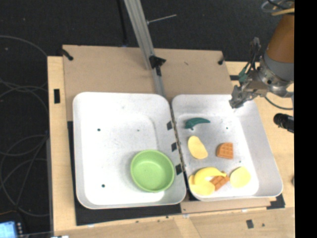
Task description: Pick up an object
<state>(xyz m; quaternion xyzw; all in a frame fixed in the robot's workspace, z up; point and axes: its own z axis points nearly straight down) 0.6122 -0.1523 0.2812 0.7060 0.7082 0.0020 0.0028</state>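
Front edge of right bin (267, 190): yellow cluster — rounded yellow piece (205, 180) with small orange-brown piece (218, 182) resting against it, yellow disc (240, 177) just beside to the right. Touching or overlapping; messy pick.

Mid bin: pale yellow oblong (197, 147), long axis running near-to-far with slight tilt. Orange waffle-like square (225, 150) to its right, apart from everything else.

Further back: teal curved piece (196, 123), long axis roughly left-right, tail hooking down at left end.

Left bin (99, 113): green bowl (152, 170) at near right corner, against the divider. Well apart from gripper.

Far right corner of right bin: gripper (238, 99) hanging at bin rim, above bin floor, nothing between fingers. Finger spread too small and dark to call — cannot tell.

Key relation, judged: nothing picked yet, so any target lies toward camera and to view's left of gripper. Closest candidates: teal piece, left and slightly nearer; waffle square, nearer and almost straight down the view. Waffle square isolated, probably cleanest grab. Teal piece would need fingers closing across its short width, i.e. near-far. Front cluster furthest from gripper and crowded; risk of nudging neighbours.
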